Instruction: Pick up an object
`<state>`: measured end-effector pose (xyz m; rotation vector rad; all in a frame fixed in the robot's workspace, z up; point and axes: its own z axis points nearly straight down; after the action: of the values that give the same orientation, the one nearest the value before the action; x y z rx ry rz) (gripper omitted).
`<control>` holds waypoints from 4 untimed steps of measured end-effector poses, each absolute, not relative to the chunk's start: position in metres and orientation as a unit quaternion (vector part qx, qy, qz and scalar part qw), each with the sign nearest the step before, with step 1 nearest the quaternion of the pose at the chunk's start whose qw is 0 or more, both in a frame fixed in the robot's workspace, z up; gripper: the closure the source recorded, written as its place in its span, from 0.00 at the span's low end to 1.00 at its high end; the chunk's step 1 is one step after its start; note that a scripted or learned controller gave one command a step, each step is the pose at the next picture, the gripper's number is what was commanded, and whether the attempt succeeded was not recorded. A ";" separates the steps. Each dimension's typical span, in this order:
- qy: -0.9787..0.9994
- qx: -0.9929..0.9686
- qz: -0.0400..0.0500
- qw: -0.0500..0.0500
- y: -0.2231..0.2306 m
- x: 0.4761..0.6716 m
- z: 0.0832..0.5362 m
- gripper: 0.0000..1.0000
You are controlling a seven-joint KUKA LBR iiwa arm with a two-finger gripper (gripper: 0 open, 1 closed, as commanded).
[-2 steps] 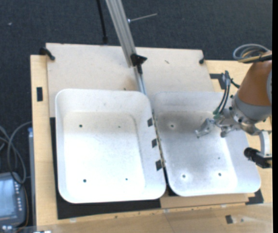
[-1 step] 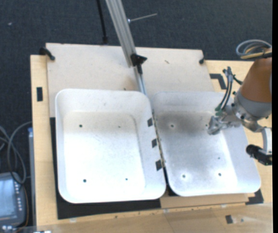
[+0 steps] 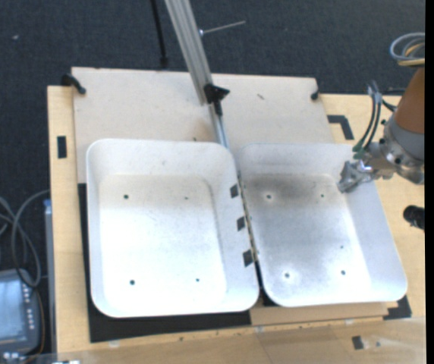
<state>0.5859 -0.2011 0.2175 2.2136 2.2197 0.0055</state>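
My gripper (image 3: pixel 351 177) hangs over the upper right corner of the right bin (image 3: pixel 369 237), at the end of the grey arm with its orange band at the view's right edge. Its metal tip points down and left toward the bin floor. I see nothing between the fingers. No loose object lies in the right bin or the left bin (image 3: pixel 103 203); both show only bare white floors with dark scuffing.
A slanted aluminium post (image 3: pixel 190 40) rises from the bench behind the two bins. Small black clips (image 3: pixel 241 222) sit along the seam between the bins. Cables and a screen (image 3: pixel 1 313) lie on the floor at the left.
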 end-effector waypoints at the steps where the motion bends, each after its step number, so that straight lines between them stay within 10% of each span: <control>1: 0.708 0.706 0.000 0.002 -0.202 0.587 0.217 1.00; 4: 0.710 0.704 0.001 -0.001 -0.052 0.559 0.252 1.00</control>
<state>0.5588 -0.0523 0.2515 2.2123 2.2319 0.0044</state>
